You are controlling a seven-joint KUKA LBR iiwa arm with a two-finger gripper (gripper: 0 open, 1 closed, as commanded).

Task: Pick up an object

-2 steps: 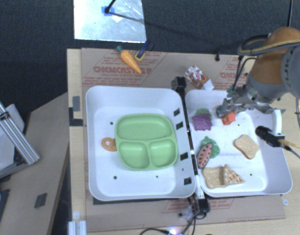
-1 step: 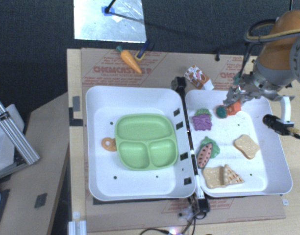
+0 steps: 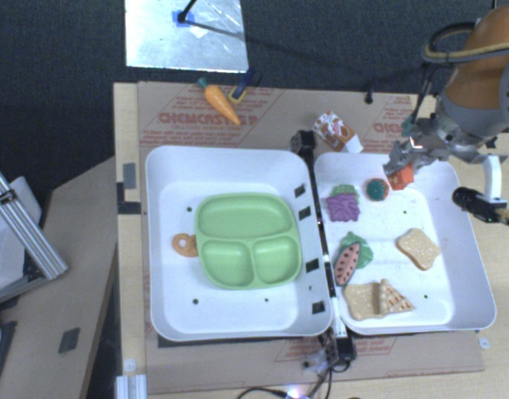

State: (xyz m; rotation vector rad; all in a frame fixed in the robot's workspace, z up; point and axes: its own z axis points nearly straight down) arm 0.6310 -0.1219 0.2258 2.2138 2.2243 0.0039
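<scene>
1. I see my arm (image 3: 479,65) reaching in at the upper right, its orange band above the grey wrist.
2. My pincer (image 3: 402,171) points down and to the left, and a small orange thing sits between its fingertips.

The left white bin (image 3: 163,223) holds a pale green divided tray (image 3: 246,239) and a small orange ring (image 3: 185,245). The right white bin (image 3: 462,256) holds purple grapes (image 3: 344,204), a teal ball (image 3: 377,189), tan bread (image 3: 417,248) and an orange block (image 3: 401,175). An orange carrot (image 3: 221,104) lies on the brown cardboard (image 3: 271,115) at the far side
</scene>
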